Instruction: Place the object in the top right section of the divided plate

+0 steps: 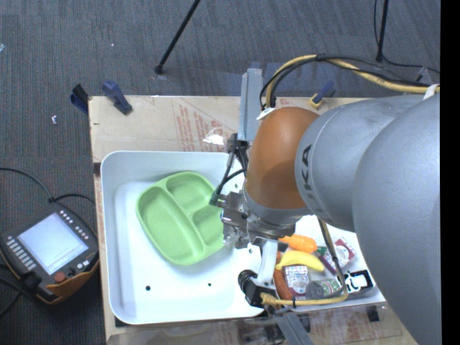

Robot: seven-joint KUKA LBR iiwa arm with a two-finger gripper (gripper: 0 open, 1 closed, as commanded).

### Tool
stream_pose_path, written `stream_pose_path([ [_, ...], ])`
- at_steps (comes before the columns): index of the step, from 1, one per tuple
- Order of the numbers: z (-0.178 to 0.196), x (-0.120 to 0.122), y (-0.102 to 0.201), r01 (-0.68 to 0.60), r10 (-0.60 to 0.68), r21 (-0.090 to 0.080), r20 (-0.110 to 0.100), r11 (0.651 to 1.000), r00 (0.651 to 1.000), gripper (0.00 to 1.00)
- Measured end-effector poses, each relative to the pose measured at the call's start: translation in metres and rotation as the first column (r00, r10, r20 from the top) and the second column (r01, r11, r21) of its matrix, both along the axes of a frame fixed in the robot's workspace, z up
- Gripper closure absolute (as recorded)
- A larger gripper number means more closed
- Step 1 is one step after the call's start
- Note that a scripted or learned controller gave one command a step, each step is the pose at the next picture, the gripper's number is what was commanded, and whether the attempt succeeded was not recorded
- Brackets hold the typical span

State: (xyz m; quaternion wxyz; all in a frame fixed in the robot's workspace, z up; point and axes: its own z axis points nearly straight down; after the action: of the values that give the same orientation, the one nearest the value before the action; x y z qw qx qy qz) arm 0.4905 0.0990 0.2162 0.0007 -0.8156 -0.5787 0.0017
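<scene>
My grey arm (374, 171) reads "KUKA" beside its orange band (284, 157). My jaws (231, 232) hang over the green divided plate (176, 218) in the left bin (126, 264); their state I cannot tell. A banana (302, 260) and carrot (300, 244) lie in the right bin.

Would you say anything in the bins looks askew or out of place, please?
The green plate lies skewed in the left bin, its edges at a slant to the bin walls. The food items, such as the banana and carrot, lie heaped together in the right bin. No spill or damage shows.
</scene>
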Motion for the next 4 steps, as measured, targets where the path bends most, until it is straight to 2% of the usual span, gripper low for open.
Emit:
stream_pose_path([
  [1,-0.018,0.002,0.017,-0.008,0.008,0.0,-0.005,1.0,1.0,0.0],
  [2,-0.014,0.001,0.016,-0.008,0.008,-0.001,-0.011,1.0,1.0,1.0],
  [3,-0.011,0.001,0.016,-0.005,0.004,-0.002,-0.012,1.0,1.0,0.0],
  [4,0.022,-0.012,-0.029,0.002,-0.002,0.0,-0.01,1.0,1.0,0.0],
])
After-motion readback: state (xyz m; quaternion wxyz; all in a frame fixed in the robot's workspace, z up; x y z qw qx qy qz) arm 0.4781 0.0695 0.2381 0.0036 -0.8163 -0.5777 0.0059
